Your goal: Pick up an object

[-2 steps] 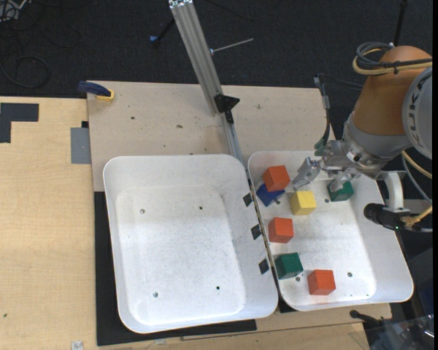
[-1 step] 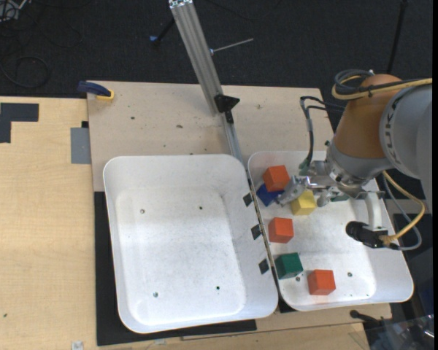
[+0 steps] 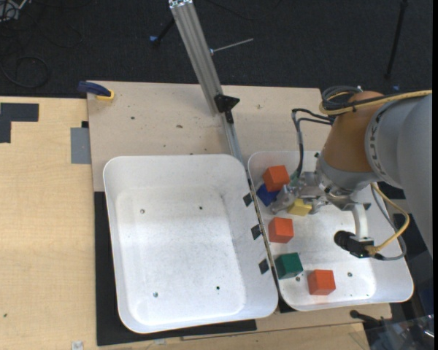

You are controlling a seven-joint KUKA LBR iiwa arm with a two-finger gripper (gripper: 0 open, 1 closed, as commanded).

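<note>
The right bin (image 3: 365, 286) holds several small blocks: an orange cube (image 3: 276, 176) at its far left, a blue block (image 3: 266, 195) just below it, a yellow block (image 3: 301, 208), an orange cube (image 3: 281, 230), a green cube (image 3: 289, 265) and an orange cube (image 3: 321, 281) near the front. My gripper (image 3: 298, 193) hangs low over the bin's far left part, right beside the yellow block and just right of the upper orange cube. The grey wrist with its orange band (image 3: 347, 141) covers the fingers from above.
The left bin (image 3: 131, 195) lies beside the right one, with black clips along the shared rim. A slanted aluminium bar (image 3: 201, 53) rises from behind the bins. Cables loop off the wrist over the right bin's right side. A blue-yellow clamp (image 3: 96, 90) sits at the bench's far left corner.
</note>
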